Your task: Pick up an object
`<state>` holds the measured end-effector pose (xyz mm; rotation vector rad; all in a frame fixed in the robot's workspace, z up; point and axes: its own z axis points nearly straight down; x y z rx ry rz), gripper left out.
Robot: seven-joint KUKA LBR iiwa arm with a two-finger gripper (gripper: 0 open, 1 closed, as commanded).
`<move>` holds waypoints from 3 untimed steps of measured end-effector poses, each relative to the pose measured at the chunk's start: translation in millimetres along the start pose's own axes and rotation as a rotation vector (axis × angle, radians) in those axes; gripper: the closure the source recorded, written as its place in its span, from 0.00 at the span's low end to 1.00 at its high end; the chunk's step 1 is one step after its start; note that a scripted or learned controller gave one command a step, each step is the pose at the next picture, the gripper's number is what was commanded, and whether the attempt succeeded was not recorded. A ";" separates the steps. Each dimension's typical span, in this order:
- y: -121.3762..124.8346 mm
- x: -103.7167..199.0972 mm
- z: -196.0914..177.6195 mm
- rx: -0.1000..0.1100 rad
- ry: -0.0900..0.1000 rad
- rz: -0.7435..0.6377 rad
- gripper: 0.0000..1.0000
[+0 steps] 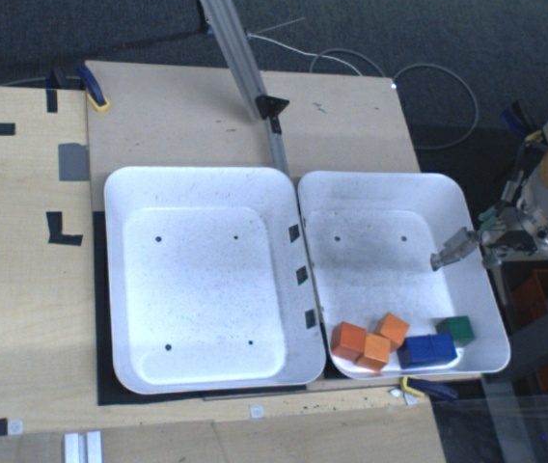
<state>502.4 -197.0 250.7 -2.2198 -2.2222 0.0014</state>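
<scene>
Gripper [451,251] hangs over the right bin's [380,193] right edge; whether it is open or closed, and whether it carries anything, I cannot tell. Blocks crowd that bin's near edge: three orange blocks [369,340] touching each other, a blue block [426,351] just beside them, and a green block [458,329] behind the blue one, toward the near right corner. The left bin [202,186] adjoins it. A slanted metal rail [238,51] crosses the bench's far edge.
</scene>
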 end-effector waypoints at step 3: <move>-19.5 170.2 -40.5 -0.001 0.002 -0.007 0.00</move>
